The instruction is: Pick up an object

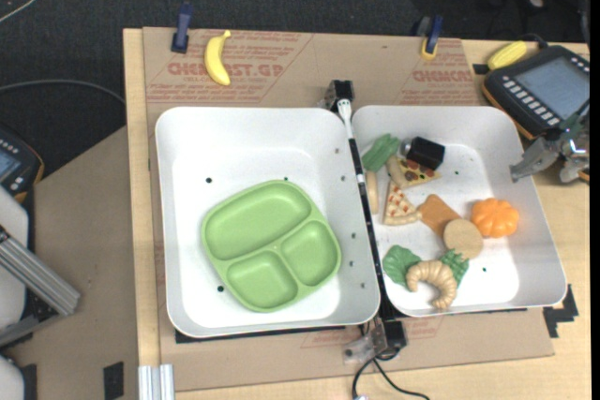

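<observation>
Although the arm reaches in from the right, little of it shows: at the right edge of the frame, just past the right bin's rim, a grey metal part (548,155) pokes in, cut off by the edge, and whether it is the hand, or how far it is open, I cannot tell. Nothing is held in it that can be seen.

On the surface (281,61), a brown board printed with red letters, two white bins sit side by side, touching along the middle. The left bin (178,201) holds one green divided plate (271,244) with three compartments, lying at a tilt toward the lower part of the bin.

The right bin (534,267) holds a crowd of small toy foods. Near its upper left are a green leafy piece (380,151) and a black block (426,151), with pizza slices (405,192) just below them. An orange pumpkin (495,216) lies toward the right, beside a round tan piece (462,237). A croissant (435,280) rests low in the bin, on top of another green leaf (401,261).

A yellow banana (217,57) lies on the board above the left bin. A tablet-like pendant (544,89) sits at the upper right.
</observation>
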{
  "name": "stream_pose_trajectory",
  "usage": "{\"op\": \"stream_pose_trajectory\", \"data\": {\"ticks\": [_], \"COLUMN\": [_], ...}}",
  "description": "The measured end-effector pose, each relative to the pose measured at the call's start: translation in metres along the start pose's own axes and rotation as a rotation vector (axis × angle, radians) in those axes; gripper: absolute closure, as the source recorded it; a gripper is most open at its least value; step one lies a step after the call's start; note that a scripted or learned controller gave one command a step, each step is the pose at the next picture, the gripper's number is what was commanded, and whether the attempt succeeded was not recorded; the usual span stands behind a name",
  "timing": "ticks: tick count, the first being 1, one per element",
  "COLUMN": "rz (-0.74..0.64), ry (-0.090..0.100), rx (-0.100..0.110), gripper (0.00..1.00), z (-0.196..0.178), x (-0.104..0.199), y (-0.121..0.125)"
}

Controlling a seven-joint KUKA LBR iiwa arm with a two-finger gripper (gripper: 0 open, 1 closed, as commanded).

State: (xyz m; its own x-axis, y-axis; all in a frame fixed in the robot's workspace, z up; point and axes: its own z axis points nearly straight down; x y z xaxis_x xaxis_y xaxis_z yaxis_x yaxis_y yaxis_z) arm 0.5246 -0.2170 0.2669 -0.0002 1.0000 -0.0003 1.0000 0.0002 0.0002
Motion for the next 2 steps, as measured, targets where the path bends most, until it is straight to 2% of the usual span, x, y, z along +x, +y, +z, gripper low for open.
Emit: {"op": "stream_pose_trajectory", "data": {"ticks": [1,2], "rz": [-0.01,-0.006], "ry": [0.0,-0.002], "rx": [-0.009,-0.015], "gripper": [0.0,0.0], "z": [-0.057,-0.154], "x": [0.094,0.125], "y": [0.053,0.113]}}
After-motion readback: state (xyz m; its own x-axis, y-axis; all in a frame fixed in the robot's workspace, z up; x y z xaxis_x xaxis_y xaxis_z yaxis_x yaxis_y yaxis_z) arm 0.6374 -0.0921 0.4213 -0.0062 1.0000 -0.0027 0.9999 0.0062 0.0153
